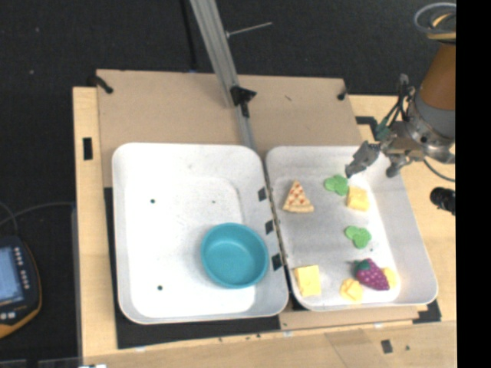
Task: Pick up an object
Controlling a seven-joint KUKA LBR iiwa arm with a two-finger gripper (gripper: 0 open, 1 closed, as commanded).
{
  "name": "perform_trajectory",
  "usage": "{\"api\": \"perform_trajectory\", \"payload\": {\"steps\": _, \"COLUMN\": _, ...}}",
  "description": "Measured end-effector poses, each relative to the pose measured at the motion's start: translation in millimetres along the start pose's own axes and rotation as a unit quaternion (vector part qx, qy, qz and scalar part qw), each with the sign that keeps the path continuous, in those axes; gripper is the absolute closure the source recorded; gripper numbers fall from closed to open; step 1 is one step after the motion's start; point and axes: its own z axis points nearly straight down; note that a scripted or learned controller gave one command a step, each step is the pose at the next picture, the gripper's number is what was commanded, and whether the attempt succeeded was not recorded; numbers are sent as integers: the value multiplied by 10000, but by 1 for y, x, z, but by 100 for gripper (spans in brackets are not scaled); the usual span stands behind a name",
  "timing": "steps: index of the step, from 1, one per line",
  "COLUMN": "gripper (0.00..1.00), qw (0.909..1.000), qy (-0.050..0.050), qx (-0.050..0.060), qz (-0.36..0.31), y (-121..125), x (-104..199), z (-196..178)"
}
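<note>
My gripper [377,162] hangs over the far right part of the right bin [399,205], its two fingers spread open with nothing between them. Just below and left of it lie a green toy [335,184] and a yellow block [357,198]. A pizza slice [298,198] rests near the bin's left side. Further toward the front are a second green piece [357,236], purple grapes [371,274], a yellow cheese block [308,280] and small yellow pieces [351,288].
The left bin [153,205] holds a blue bowl [233,254] near its front right. A grey pole [219,52] slants in from the top toward the gap between the bins. A handheld pendant [14,278] lies at the far left.
</note>
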Motion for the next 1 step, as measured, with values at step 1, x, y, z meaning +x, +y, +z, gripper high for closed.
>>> {"api": "perform_trajectory", "payload": {"steps": 1, "gripper": 0, "qw": 10000, "qy": 0, "qx": 0, "qz": 0, "y": 0, "x": 0, "z": 0}}
